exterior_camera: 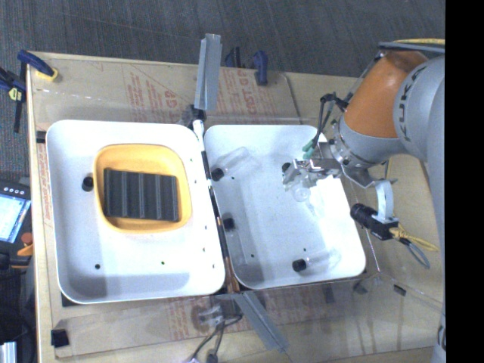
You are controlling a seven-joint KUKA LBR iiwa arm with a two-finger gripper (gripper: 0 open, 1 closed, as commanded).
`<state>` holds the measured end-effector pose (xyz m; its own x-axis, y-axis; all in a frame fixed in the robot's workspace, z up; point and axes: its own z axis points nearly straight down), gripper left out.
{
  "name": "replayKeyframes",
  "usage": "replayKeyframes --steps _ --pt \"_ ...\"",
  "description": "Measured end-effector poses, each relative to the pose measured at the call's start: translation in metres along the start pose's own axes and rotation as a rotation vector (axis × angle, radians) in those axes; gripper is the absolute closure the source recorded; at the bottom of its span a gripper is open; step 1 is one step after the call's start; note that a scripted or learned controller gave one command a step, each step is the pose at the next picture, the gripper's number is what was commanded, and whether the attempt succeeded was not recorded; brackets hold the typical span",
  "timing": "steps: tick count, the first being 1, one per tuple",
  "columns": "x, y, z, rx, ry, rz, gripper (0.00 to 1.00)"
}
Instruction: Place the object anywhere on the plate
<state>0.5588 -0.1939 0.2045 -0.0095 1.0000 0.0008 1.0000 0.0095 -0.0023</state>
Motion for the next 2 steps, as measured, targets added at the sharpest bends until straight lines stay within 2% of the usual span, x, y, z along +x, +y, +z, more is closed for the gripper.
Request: replayKeyframes --steps 1,2 --pt "0.094 0.005 -0.03 0.0 -0.001 -0.185 1.0" --pt "0.147 0.032 0.004 0.004 0.0 -0.24 1.0"
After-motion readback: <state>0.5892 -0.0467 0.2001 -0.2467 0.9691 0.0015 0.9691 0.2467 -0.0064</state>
